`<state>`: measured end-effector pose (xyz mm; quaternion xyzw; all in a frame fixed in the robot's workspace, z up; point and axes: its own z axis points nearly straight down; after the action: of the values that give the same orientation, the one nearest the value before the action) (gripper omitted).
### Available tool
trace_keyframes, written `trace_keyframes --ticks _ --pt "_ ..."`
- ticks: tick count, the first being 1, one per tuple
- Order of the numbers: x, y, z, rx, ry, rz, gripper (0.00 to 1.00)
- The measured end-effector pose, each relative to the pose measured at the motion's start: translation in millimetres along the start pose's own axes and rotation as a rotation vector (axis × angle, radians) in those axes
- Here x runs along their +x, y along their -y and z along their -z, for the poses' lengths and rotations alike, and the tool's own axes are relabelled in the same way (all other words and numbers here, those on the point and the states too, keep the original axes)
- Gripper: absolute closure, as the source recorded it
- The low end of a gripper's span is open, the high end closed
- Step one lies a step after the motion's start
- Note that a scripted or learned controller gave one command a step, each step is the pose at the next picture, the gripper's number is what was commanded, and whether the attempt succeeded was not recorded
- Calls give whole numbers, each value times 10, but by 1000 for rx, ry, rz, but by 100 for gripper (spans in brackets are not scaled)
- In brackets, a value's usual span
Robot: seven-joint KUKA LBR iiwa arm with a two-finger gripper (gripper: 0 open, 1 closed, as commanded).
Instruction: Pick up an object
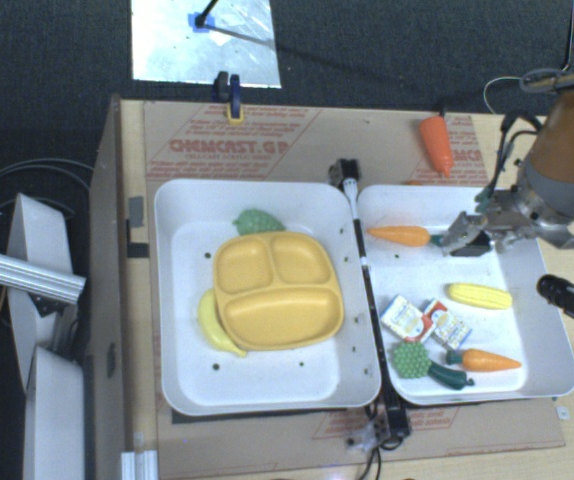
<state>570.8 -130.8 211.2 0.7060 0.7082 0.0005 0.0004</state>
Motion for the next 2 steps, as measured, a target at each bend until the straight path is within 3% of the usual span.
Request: trace_keyframes --ticks 1,2 --pt "-228 162 -1077 3 0 -2 0" --pt "-405 -487 -1130 -2 1 1 0"
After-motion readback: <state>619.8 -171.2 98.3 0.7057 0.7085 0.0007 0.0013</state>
